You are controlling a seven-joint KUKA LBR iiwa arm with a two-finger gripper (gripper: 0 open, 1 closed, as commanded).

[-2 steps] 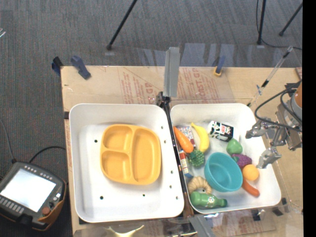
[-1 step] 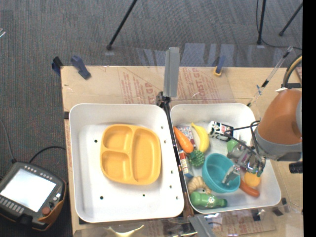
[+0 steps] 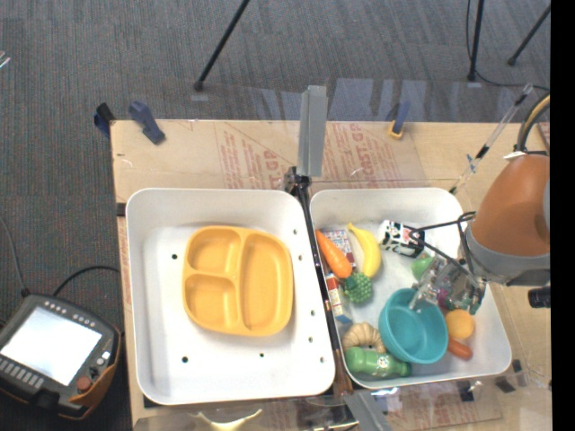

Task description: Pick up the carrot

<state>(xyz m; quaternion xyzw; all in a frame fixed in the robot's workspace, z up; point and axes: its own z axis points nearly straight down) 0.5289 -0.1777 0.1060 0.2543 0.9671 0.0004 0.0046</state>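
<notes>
The brown wooden bench is seen under two white bins. A yellow plastic plate with three parts is laid in the left white bin. The grey gripper is held over the round teal bowl in the right white bin. Whether its fingers are spread or closed cannot be told. The small orange carrot is laid by the left wall, beside a yellow banana.

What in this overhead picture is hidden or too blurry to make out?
- pincer: blurred over the teal bowl, so its grip state is unclear.
- Small orange item beside the bowl: too small to identify.
- Packet behind the carrot: partly covered, print unreadable.
- Arm: cut off by the right edge.
</notes>
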